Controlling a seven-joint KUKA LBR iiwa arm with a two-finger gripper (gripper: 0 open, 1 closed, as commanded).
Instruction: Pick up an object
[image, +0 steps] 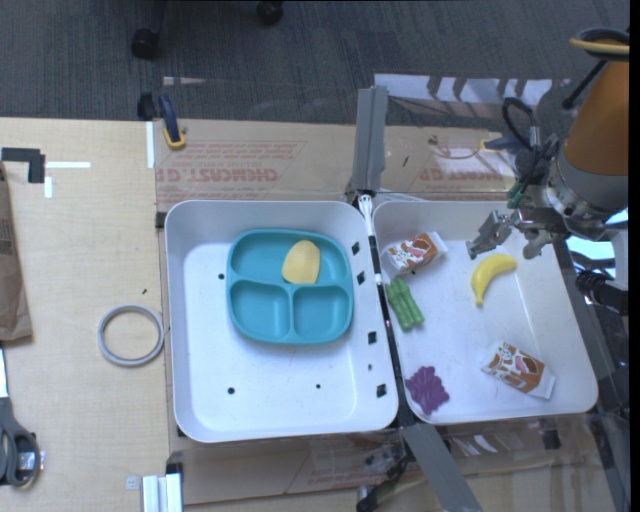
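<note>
A: Where do we stand? We see the gripper (497, 235) hanging over the upper part of the right bin (560, 390), just above and beside the banana (491, 274).

B: Agreed, and the banana looks like the nearest thing to pick. It lies on the bin floor, apart from the snack pack (413, 252) to its left. The jaws are another matter (they are small and dark against the wrist), so we cannot tell how far open they are, and we see nothing between them.

A: What else do we have in that bin?

B: A green piece (405, 304) near the divider, purple grapes (428, 389) toward the front, and a small carton (518, 368) at the front right. The left bin (200, 390) holds a teal tray (290, 300) with a yellow lemon (301, 262) in its top compartment.

A: So what could go wrong from here?

B: We judge the banana's curve to be the main risk: if the jaws close across the bend off centre, it may swivel or squirt out. It also lies flat, so a descent that stops short would close on air, while one that runs too deep would press the fingertips into the bin floor.

A: And the back wall?

B: It is near, so a sideways nudge could push the banana against it rather than into the grasp.
</note>
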